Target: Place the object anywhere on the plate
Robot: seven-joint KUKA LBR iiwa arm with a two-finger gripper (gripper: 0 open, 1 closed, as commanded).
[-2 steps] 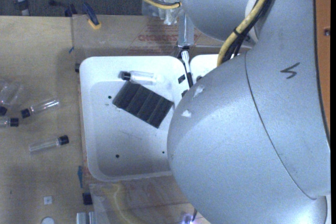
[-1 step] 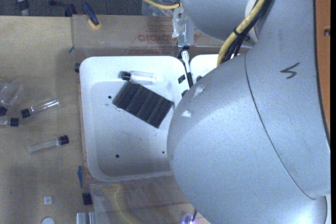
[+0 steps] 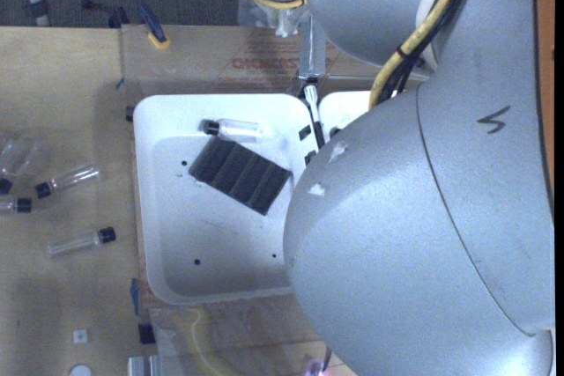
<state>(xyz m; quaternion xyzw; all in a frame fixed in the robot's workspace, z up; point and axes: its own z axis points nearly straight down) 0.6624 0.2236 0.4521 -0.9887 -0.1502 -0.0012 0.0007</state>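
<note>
Lying in the left shallow white bin (image 3: 167, 269): a black ribbed rectangular plate (image 3: 240, 176), turned at a slant. Just beyond the plate's far edge, close to or touching it, a clear plastic vial with a black cap (image 3: 231, 129), resting on its side and not yet on the plate. Right of the plate, looming over the bin's rim, the bulky grey arm (image 3: 423, 216). Cannot tell how the gripper stands or whether it carries anything.

Likely troubles: rolling of the round vial off the plate's ribs on release; a slipped pinch on smooth plastic; a nudge shifting the plate. Well left of the plate, outside the bin, spare clear vials (image 3: 81, 239).
</note>
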